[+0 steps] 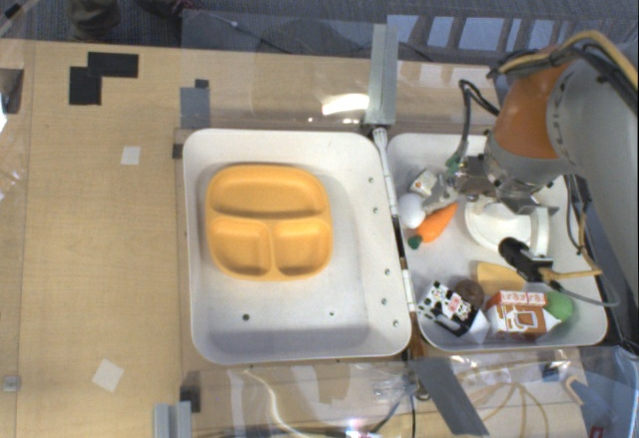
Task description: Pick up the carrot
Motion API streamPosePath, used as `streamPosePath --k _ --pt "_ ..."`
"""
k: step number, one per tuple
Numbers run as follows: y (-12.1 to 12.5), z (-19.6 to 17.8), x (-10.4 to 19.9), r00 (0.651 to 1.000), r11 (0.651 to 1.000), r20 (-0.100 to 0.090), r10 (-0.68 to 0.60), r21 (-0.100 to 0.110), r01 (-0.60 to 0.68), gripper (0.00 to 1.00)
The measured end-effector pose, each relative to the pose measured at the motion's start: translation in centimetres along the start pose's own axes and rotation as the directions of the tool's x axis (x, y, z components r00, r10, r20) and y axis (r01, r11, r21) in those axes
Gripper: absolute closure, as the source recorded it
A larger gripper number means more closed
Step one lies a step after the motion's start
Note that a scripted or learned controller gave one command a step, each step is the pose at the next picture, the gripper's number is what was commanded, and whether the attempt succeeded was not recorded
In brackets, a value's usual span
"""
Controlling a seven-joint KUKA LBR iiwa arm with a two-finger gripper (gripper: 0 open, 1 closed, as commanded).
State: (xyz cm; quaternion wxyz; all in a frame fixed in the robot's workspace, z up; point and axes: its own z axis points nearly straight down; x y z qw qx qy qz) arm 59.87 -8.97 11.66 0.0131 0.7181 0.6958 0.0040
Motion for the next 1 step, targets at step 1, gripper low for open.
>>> streamPosePath --k 1 --pt "-0.55 1.43 -0.77 1.000 1.000 0.001 0.023 0.002 -0.023 0.00"
